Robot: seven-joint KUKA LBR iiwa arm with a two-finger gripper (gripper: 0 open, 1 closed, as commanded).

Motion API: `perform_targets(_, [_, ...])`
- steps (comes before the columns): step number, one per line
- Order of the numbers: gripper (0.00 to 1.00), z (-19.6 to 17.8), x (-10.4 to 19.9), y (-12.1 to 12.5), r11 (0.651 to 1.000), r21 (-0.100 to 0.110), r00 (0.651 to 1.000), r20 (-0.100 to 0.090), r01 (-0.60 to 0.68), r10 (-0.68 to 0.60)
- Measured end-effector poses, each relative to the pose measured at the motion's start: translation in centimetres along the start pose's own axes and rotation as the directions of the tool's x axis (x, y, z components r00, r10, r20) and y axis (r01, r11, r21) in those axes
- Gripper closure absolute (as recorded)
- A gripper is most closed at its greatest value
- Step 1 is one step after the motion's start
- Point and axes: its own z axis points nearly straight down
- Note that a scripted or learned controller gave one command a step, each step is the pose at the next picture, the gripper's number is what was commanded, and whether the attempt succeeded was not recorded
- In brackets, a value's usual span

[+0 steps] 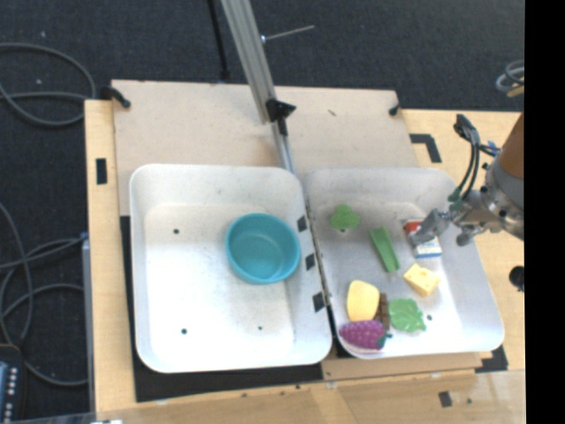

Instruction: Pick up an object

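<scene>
Hand (pixel 430 234): hanging over a small red-white-blue item (pixel 424 239), right of green stick (pixel 384 249); finger state I cannot tell
Handling: likely light, stiff; taking it across narrow sides

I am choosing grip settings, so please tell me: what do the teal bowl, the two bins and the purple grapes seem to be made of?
Teal bowl: probably smooth plastic; uniform colour, soft sheen.
Left bin and right bin: likely thin moulded white plastic; rounded corners, matte, dark specks.
Purple grapes: probably plastic or rubber toy food; bumpy surface, saturated colour. Too small to tell further.
</scene>
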Motion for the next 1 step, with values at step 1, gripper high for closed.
perform_targets(1, [0.0,-0.01,0.0,0.0,1.0,0.0,1.0,0.0,-0.001,0.001])
